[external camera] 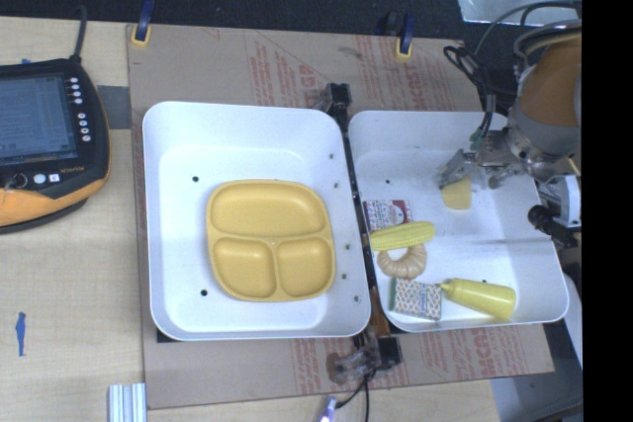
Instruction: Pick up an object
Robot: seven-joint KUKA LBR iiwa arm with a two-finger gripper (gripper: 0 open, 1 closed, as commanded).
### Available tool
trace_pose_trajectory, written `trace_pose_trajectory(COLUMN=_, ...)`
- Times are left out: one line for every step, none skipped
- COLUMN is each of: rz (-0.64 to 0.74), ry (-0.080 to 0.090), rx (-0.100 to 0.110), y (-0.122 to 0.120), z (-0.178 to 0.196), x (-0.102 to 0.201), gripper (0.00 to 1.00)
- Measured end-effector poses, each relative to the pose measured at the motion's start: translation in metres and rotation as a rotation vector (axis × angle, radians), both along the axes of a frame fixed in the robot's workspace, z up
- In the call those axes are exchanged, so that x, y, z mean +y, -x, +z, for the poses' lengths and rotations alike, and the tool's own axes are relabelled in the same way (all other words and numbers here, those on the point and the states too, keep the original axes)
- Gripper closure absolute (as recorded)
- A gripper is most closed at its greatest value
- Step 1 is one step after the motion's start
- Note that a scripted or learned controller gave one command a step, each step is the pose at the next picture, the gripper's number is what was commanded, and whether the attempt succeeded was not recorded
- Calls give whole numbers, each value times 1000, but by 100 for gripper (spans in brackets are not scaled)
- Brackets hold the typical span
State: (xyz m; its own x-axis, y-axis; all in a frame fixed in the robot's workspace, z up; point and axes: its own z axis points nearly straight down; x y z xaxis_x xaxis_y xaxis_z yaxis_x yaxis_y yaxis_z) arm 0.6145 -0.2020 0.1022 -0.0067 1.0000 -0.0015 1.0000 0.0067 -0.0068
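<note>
Gripper (461,175) sat low in the right bin (514,311), upper middle of it, arm entering from the frame's right. Whether it was open or closed could not be told. A pale yellow block (457,197) lay just beneath it; contact unclear. Lower in that bin: corn cob (401,235) across a tan ring (403,261), red-and-white packet (384,211) above them, patterned packet (416,299) and yellow bottle (482,296) along the bottom. Left bin (168,242) held a yellow divided plate (269,238). Tablet (45,138) lay at far left.
</note>
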Motion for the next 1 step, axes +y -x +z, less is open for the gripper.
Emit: trace_pose_trajectory(rz=0, ry=0, rx=-5, y=-15, z=-10, x=19, gripper=0)
